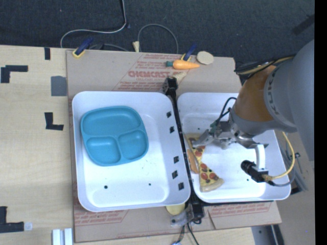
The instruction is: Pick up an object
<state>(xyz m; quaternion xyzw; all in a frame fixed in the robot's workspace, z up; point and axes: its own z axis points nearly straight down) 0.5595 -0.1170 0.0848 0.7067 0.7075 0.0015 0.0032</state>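
A toy pizza slice [208, 176] lies in the right bin [232, 193] near its front left corner. A second flat orange-brown food piece [194, 156] lies just behind it along the bin's left wall. My gripper [203, 137] reaches in from the right and hangs low over the bin. Its tip is right above the back end of the orange-brown piece. Nothing is visibly lifted off the bin floor.
A blue divided plate [115, 135] lies in the left bin [122, 195]. A toy carrot [184, 64] and a beige disc [205, 58] rest on the cardboard behind the bins. A black divider [177, 137] runs between the bins.
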